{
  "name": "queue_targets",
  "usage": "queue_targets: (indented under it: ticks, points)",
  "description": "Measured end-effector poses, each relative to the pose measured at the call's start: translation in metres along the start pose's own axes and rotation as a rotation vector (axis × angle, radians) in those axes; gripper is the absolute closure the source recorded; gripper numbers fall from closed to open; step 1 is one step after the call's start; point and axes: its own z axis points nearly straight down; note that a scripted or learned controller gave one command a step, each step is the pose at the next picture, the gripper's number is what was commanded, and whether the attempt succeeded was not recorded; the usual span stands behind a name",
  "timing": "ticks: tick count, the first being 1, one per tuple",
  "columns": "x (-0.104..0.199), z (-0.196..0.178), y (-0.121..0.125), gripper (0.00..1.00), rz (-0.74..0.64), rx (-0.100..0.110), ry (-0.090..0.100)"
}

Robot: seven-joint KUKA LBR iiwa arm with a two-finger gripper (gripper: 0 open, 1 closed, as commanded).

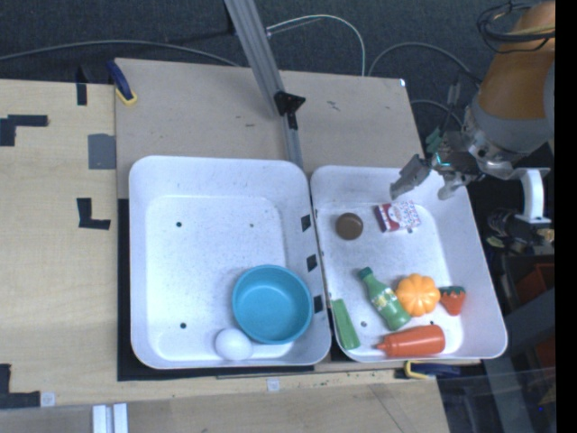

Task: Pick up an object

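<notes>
Grey fingers of my gripper (425, 178) are spread wide with nothing between them, hovering over the right bin's (478, 269) far edge. I see the packet (398, 216) just below them, beside a brown disc (349, 226).

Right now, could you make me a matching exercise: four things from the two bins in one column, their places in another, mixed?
Things:
1. bowl
2. ball
3. pumpkin
4. carrot

Places:
A. right bin, near front rim
B. left bin, front corner beside the bowl
C. right bin, between bottle and a small red piece
D. left bin, near the divide

Pairs: 1-D, 2-B, 3-C, 4-A
</notes>
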Motion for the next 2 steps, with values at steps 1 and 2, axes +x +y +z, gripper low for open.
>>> queue_targets:
  ticks: [1, 2]
  points:
    - [0.000, 0.000, 0.000, 0.00, 0.000, 0.000, 0.000]
    - [0.002, 0.064, -0.005, 0.00, 0.001, 0.007, 0.000]
